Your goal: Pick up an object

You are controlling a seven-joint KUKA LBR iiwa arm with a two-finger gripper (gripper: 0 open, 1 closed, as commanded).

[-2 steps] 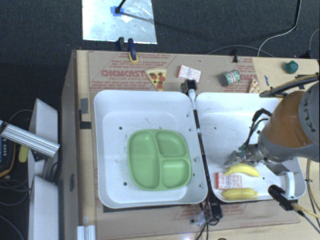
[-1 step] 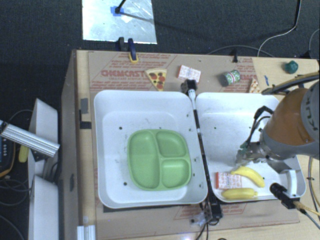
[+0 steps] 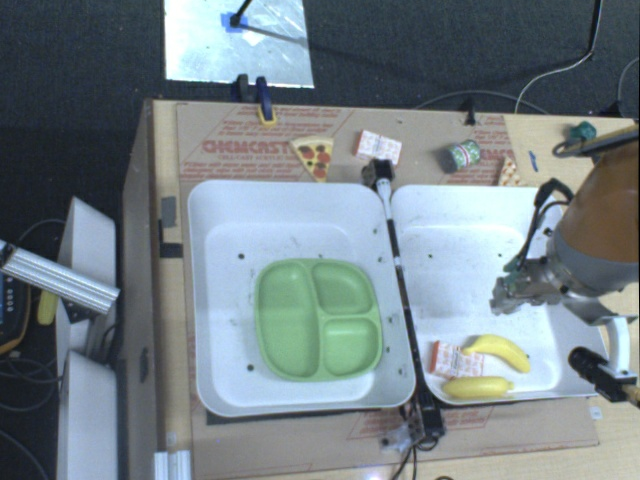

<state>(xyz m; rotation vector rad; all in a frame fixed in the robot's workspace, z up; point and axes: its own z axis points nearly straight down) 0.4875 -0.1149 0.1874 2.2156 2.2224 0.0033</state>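
Gripper (image 3: 512,293) sits over the right bin (image 3: 450,218), toward its right side, coming in off the arm's orange band (image 3: 605,203) at frame right. Can't tell from this angle whether it's released or clenched; the tip is a blurry grey cluster, and nothing visibly sits in it. Nearest candidate: the upper banana (image 3: 500,350), just below the tip in frame and slightly toward the near bin wall, apart from it. Its long axis runs left-high to right-low on a shallow diagonal. Second banana (image 3: 477,387) lies further down against the near wall, almost horizontal. A small red-and-white packet (image 3: 449,359) sits just left of both, touching or nearly touching them. My read: the move hinges on a short shift toward the near wall, then descent, with the closing direction set across the upper banana's diagonal, not along it. Green divided plate (image 3: 318,318) in the left bin (image 3: 225,228) is well apart, across the divider.
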